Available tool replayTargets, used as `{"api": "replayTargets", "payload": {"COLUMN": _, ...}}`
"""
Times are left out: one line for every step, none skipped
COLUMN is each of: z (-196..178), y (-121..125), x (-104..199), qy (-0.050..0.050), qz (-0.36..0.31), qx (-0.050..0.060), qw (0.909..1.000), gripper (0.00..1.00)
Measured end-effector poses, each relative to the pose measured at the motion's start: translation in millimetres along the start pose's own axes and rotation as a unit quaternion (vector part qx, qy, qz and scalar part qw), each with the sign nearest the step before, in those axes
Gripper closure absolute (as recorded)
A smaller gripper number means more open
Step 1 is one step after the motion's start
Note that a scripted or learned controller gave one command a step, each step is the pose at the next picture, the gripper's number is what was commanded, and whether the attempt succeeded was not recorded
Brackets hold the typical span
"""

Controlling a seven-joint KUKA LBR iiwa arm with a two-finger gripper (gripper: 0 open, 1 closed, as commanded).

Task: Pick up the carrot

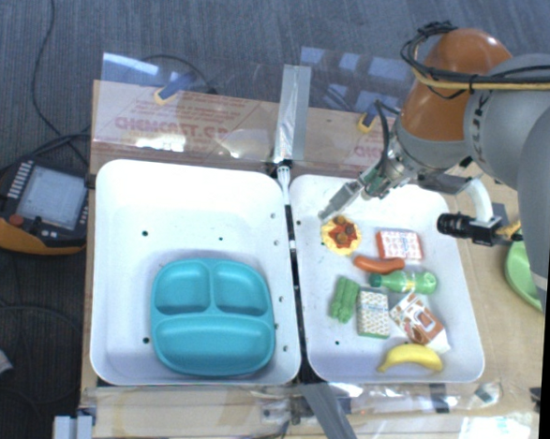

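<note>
- Carrot (pixel 379 263) lying in the right bin (pixel 453 362), upper middle of the toy cluster; long axis near level across the view, tilted slightly, fat end toward the right, thin end toward the left.
- Touching or just beside the carrot: a round yellow-and-red toy food (pixel 341 234) up-left, a red-printed white box (pixel 399 243) above, a green bottle (pixel 404 282) right below.
- Lower in the same bin: a green ridged vegetable (pixel 344 299), a speckled green-and-white packet (pixel 373 315), a white-and-orange wrapper (pixel 416 319), a banana (pixel 412 359) nearest the front rim.
- Gripper (pixel 340 207) slanting down-left over the bin's upper-left part, tip near the round toy food, apart from the carrot; fingers too slim and blurred to read, so grip state cannot be told; nothing seen held.
- Open floor along the right bin's left wall and in its back right corner; little room around the carrot itself.
- Left bin (pixel 126 203) carrying a teal divided plate (pixel 214 315) toward its front, bare white floor behind.
- Red lettering on the cardboard (pixel 183 128) behind the bins, too faint to read; print on the box and packets likewise unreadable.
</note>
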State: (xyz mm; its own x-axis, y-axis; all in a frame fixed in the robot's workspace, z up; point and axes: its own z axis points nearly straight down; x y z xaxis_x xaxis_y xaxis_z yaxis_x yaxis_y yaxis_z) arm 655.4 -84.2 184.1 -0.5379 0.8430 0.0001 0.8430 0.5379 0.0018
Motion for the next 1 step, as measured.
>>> {"api": "replayTargets", "payload": {"z": 86.2, "y": -68.4, "x": -1.9, "qy": 0.001, "qz": 0.077, "qx": 0.001, "qw": 0.9970, "gripper": 0.00}}
